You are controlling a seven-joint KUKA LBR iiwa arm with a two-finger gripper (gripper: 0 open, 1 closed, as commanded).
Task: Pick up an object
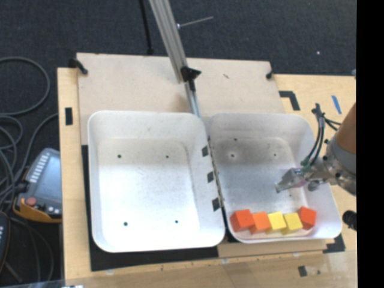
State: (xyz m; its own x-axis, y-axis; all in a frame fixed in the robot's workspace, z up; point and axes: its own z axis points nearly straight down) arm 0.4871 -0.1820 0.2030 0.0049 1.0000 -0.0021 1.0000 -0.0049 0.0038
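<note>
Two white bins (pixel 96 161) sat before us; our claw (pixel 288 182) hovered above the blocks (pixel 273 221), touching nothing, its spread unclear to us.

Five small foam cubes are lined up touching in a row along the near wall of the right-hand white bin (pixel 258 128): orange cube (pixel 242 219), orange cube (pixel 260 222), yellow cube (pixel 276 221), yellow cube (pixel 293 221), orange cube (pixel 308 216).

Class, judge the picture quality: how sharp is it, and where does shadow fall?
Camera view: soft and grainy overall; gripper is blurred, its fingers unreadable; right bin floor looks grey and shaded, left bin evenly bright; the block row stays distinguishable by colour.
</note>
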